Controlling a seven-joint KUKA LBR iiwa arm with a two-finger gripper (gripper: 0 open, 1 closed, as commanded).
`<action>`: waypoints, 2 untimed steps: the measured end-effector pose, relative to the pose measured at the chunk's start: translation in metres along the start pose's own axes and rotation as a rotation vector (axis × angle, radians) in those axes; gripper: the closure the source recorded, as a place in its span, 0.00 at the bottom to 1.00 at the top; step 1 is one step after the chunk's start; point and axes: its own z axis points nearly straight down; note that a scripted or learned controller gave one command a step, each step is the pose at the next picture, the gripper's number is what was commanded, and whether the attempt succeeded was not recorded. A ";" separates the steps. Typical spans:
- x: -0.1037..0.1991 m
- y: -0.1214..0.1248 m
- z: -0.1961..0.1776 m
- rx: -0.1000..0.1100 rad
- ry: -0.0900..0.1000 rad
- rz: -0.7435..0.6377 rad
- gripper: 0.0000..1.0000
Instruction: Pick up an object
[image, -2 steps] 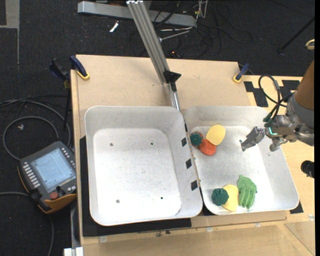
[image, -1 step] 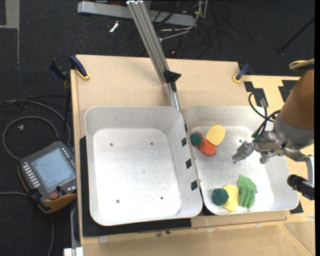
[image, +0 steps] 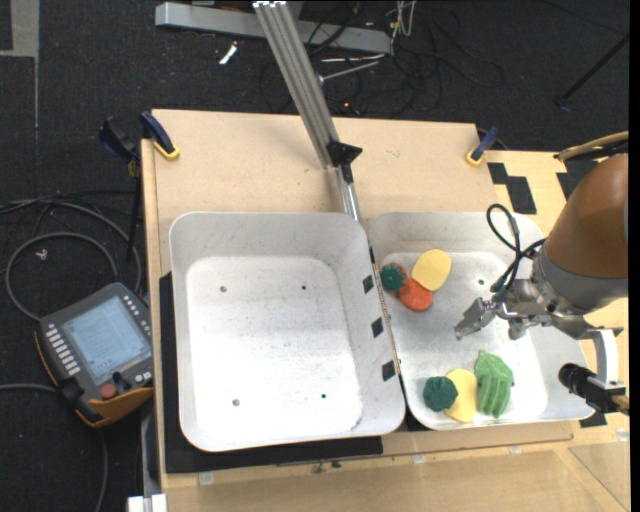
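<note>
- The arm (image: 590, 240) reaches in from the right; its gripper (image: 478, 318) hangs over the right bin (image: 530, 395) with fingers slightly apart, holding nothing.
- Bare floor lies under the gripper, between two clusters of toys.
- Yellow toy (image: 432, 268), red toy (image: 416, 296) near the divider; green toy (image: 493, 382), teal ball (image: 439, 392) by the front rim.

You get even, fairly bright overhead light across the bench (image: 300, 160), and the two white bins (image: 265, 330) come close to washing out, though the specks on their floors stay readable. Shadows are soft and short, hugging the bin rims and the underside of the arm (image: 590, 240) on the right. The dark floor (image: 70, 100) around the bench falls dim, and you see slight softness and grain overall, with the arm's near parts a little blurred.
</note>
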 end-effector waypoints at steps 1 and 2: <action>0.007 -0.002 0.046 0.000 0.001 -0.001 0.00; 0.007 -0.001 0.033 -0.006 -0.001 -0.001 1.00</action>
